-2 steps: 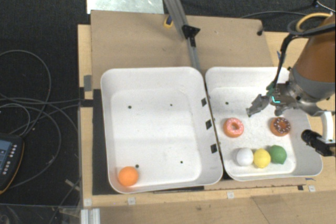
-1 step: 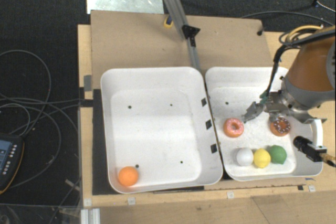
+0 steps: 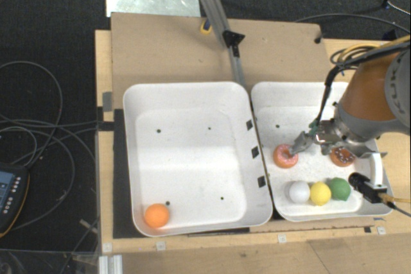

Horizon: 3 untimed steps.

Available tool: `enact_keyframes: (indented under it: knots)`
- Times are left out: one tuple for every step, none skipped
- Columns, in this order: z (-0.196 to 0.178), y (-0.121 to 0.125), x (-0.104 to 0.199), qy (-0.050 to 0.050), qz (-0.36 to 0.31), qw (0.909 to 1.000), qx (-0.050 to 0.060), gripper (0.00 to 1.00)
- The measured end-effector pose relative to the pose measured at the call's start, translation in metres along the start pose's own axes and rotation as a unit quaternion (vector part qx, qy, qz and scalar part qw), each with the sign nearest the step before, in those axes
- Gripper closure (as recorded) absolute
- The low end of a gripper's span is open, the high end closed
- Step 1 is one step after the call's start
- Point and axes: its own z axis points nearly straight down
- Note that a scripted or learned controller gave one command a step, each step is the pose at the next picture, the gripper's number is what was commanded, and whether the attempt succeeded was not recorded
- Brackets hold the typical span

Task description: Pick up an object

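The fingers point(image 3: 300, 143) point down at the pink donut point(image 3: 286, 156) in the right bin point(image 3: 276, 99); one tip touches its right edge, but I cannot tell if they are spread or pinching. Just right sits a brown donut point(image 3: 342, 155). Near the front lie a white ball point(image 3: 298, 192), yellow ball point(image 3: 320, 193) and green ball point(image 3: 339, 189). An orange ball point(image 3: 156, 215) sits in the left bin point(image 3: 186, 94).

gripper point(image 3: 299, 145) at pink donut point(image 3: 285, 156) | right bin point(image 3: 270, 99) | orange ball point(image 3: 156, 215) in left bin point(image 3: 138, 99)
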Motion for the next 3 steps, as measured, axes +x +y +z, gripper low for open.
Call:
enact_keyframes:
  knots:
    - [0.034, 0.002, -0.002, -0.001, 0.001, 1.0, -0.003, 0.0]
    - [0.022, 0.003, -0.002, -0.001, 0.0, 1.0, -0.005, 1.0]
    - [-0.042, 0.008, -0.005, -0.001, -0.002, 1.0, -0.005, 1.0]
